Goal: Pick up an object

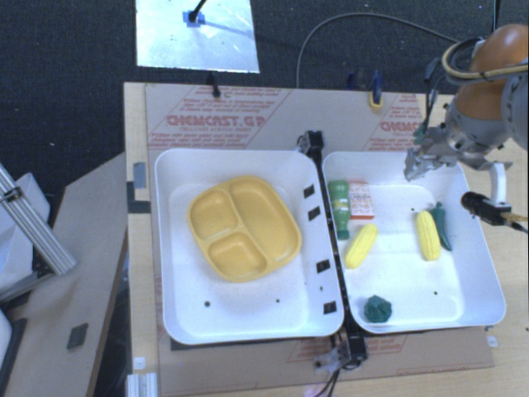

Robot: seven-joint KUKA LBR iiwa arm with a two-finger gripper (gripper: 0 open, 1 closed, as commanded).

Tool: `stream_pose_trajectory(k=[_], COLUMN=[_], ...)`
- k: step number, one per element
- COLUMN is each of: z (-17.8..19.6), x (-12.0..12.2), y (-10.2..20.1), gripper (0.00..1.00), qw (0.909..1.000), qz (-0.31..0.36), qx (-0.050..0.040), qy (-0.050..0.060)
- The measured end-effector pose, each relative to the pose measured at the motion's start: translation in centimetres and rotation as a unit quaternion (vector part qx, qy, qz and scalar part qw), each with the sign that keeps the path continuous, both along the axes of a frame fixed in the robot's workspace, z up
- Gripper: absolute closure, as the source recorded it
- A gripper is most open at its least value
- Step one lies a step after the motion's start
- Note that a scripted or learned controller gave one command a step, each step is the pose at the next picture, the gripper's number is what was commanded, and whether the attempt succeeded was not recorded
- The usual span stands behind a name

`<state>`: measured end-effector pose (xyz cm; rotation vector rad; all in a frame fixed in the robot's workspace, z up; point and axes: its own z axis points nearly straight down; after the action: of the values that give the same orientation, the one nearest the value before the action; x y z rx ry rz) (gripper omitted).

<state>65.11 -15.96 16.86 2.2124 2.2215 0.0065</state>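
Hovering over the far right corner of the right bin (488, 292), the gripper (421, 165) hangs below the grey wrist and orange band, with nothing visible between its fingertips; whether it is wide or narrow cannot be told from this slant. Just below it, near the bin's right wall, lies one yellow corn cob (428, 235) with a dark green piece (441, 226) touching its right side. A second corn cob (360, 246) lies tilted toward the bin's left half, close to one green bottle (339, 208) that runs along the divider, and one small red-and-white packet (360, 200) sits just beside the bottle. One dark green crumpled lump (378, 308) rests near the front edge, well apart from the rest. That makes six loose things in the right bin. The left bin (178, 304) bears one yellow divided plate (245, 227) with three compartments.
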Motion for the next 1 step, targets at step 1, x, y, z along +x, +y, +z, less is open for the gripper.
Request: stream_pose_trajectory(k=[1], z=[5.13], x=[0.14], y=[-0.01], gripper=[1.00], qw=[1.0000], qz=[0.001], qx=[0.0001], qy=[0.001])
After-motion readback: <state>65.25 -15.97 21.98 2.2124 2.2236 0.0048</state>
